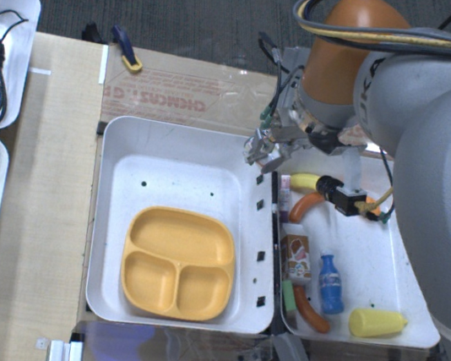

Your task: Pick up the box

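Note:
The box [296, 258] is a small brown carton with a printed face, lying flat in the right bin [414, 284] near its left wall. My gripper [265, 149] hangs at the far end of the wall between the two bins, well behind the box and apart from it. Nothing shows between its tips. The arm's orange band and grey body cover the far right part of the right bin.
Around the box lie a blue bottle [330, 283], a red sausage [309, 311], a green piece [285, 295], a yellow cylinder [377, 322], an orange sausage [307, 206] and a yellow banana [303, 181]. The left bin [115, 200] holds a yellow divided plate [179, 262].

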Tool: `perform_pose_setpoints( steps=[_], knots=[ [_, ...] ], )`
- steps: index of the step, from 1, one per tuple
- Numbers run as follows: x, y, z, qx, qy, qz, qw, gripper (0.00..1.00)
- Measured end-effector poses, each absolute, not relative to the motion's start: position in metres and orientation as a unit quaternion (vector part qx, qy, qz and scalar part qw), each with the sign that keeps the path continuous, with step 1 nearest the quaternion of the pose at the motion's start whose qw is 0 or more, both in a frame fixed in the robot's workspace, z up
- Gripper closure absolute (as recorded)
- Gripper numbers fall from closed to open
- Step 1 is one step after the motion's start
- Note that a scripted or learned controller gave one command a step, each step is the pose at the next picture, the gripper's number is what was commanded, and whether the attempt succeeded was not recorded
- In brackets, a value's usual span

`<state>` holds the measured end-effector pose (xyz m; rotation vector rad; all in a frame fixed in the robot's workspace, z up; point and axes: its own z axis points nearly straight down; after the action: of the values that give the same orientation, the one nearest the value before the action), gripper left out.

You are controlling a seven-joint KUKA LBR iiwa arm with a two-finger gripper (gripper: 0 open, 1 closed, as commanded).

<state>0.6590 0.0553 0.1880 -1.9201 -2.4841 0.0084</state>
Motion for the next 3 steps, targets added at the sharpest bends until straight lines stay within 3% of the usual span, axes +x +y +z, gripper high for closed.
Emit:
perform_pose_setpoints(
  steps=[1,2,3],
  knots=[
    [0.643,0.027,0.212,-0.629,-0.778,0.0028,0.001,1.00],
    [0.660,-0.008,0.247,-0.626,-0.780,0.0022,0.001,1.00],
    [0.660,0.069,0.142,-0.537,-0.844,0.0001,0.000,1.00]
  ],
)
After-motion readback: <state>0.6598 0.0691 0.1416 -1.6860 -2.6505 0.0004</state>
